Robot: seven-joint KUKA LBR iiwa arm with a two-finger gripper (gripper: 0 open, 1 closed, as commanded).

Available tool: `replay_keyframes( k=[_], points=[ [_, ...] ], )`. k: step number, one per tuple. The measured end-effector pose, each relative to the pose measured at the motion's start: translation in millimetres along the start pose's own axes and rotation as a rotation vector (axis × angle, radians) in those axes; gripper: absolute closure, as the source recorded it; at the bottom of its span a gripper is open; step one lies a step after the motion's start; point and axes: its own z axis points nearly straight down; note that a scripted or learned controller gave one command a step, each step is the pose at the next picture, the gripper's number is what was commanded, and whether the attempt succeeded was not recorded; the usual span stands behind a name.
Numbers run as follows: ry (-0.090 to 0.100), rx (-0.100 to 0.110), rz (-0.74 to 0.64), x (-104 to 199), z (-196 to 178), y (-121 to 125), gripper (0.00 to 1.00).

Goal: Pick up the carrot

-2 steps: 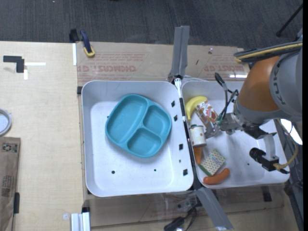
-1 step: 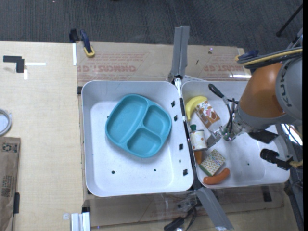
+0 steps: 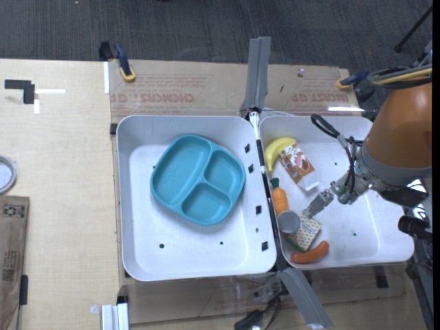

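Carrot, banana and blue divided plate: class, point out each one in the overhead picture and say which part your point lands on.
carrot (image 3: 279,199), camera view, middle of its orange body.
banana (image 3: 277,150), camera view, middle of its yellow curve.
blue divided plate (image 3: 180,169), camera view, floor of its largest compartment.
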Motion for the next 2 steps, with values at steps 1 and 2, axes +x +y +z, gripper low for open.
replay_keyframes(
  k=[1, 2],
  points=[
    [0.002, 0.002, 0.124, -43, 81, -25, 0.00],
    [0.000, 0.001, 0.265, -35, 100, 20, 0.00]
  ],
)
